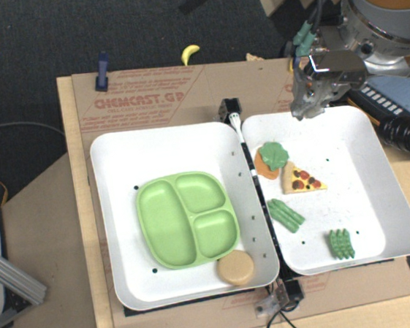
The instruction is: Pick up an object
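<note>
My gripper (307,108) hangs over the far edge of the right bin (356,135), above and to the right of the toy food. In that bin lie a green-topped orange piece (270,160), a pizza slice (300,179), a green bean bundle (286,214) and a small ribbed green piece (340,243). Nothing shows between the gripper's tips. The pizza slice sits roughly a hand's width nearer the camera than the gripper.
The left bin (114,170) holds a green divided plate (188,218) and a tan round cookie (236,268) at its near right corner. A black divider bar (245,155) runs between the bins. A yellow banana (190,52) and a blue clip (102,73) lie beyond the bins.
</note>
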Robot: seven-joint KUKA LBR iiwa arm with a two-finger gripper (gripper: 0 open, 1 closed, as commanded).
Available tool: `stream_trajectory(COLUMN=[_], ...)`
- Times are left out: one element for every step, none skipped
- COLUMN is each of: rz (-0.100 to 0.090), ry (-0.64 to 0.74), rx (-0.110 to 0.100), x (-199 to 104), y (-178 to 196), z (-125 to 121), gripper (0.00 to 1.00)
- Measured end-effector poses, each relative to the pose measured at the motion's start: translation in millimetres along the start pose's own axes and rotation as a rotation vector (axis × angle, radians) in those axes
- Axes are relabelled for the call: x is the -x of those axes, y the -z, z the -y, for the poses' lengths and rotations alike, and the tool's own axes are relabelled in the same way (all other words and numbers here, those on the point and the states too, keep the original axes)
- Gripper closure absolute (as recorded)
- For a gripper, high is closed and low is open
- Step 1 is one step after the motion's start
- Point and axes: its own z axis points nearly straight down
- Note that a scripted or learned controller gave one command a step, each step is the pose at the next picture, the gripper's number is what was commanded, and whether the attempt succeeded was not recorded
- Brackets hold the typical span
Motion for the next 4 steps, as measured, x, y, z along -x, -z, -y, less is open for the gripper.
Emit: stream_trajectory(rz=[0.005,0.003,0.002,0.006], ry=[0.004,0.003,-0.004,-0.002], rx=[-0.031,-0.014,-0.008,-0.031], x=[-32,-31,3,7], y=[-119,-102,-34,-153], z=[4,2,0,4], gripper=[1.0,1.0,1.0,1.0])
